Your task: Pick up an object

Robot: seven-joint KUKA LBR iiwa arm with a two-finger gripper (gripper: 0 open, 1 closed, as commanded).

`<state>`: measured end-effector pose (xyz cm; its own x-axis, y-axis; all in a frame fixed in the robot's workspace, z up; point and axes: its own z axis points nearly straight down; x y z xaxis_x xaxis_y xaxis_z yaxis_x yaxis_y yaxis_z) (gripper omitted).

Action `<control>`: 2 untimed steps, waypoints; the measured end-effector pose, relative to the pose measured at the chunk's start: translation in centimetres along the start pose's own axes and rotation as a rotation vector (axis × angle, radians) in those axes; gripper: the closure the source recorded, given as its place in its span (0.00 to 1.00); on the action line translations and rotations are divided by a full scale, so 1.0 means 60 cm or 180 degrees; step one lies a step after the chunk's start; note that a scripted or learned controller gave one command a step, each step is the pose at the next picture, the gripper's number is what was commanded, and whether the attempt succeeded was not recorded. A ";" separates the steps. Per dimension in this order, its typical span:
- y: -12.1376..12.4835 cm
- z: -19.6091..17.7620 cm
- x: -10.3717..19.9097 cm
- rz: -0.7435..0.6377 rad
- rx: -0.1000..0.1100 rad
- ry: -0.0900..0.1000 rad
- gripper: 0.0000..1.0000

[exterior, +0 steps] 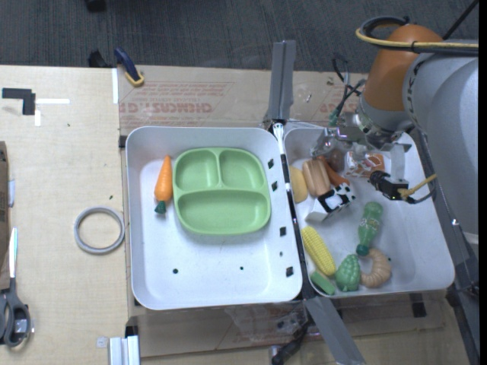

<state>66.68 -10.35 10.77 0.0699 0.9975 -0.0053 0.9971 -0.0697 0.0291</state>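
**benchwatcher:** Hotdog toy [315, 176] looks like the likely target. It sits at the top-left of the right bin [426, 238], beside the black-and-white cow figure [335, 197], and the gripper [340, 144] hangs just above and beside it. Can't tell whether the fingers are open or closed; cables and the wrist hide them. Nothing visibly held, so the pick doesn't look done yet. The whole grasp and lift is probably left.

**gripfan22:** Agreed. Room looks tight there though. That pile is crowded against the divider wall between the bins, so a descent risks clipping the rim or nudging the cow. The corn [319, 249], green bottle [369, 227] and croissant [377, 268] lie lower in the same bin with more bare floor around them.

**benchwatcher:** Left bin [205, 276] has the green divided plate [222, 190] with a carrot [163, 182] touching its left edge, and open floor in front.
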 end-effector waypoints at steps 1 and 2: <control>-0.001 0.000 0.010 -0.0337 0.0011 0.0003 0.00; -0.009 -0.023 -0.010 -0.0923 0.0067 0.0020 0.00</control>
<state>66.06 -10.90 12.15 -0.2183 0.9759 -0.0043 0.9758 0.2184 0.0064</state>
